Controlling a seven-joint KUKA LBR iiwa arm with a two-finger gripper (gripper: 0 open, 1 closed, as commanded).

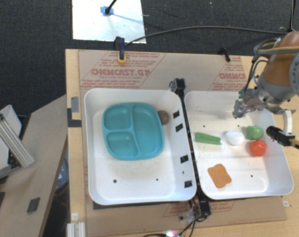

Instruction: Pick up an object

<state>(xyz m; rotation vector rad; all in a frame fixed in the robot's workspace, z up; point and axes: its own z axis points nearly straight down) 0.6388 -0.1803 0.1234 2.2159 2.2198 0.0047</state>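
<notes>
The hand [241, 107] hangs over the far part of the right bin [277, 181], below the arm's grey wrist and orange band. Its fingers are small and dark against the white floor, and whether they are spread or closed cannot be told from this slant; nothing shows between them, and the hand appears to touch none of the objects.

Just nearer the camera than the hand, and slightly toward the arm's side, lies a green round object [254, 132]. Touching or almost touching it on the near side is a red-orange ball [257, 148]. Beside the green round object, on the side away from the arm, sits a white egg-shaped object [234, 138], and next to that, farther from the arm, a flat green stick [207, 138] lying crosswise. Well nearer the camera than the hand, an orange slab [219, 175] rests on the bin floor, apart from the others.

Across the divider, well away from the hand, the left bin [134, 186] bears a teal divided plate [133, 131], with a small brown object [163, 116] just at the plate's edge on the hand's side.

Both bins sit on a bench [154, 65] covered with printed brown sheet.
</notes>
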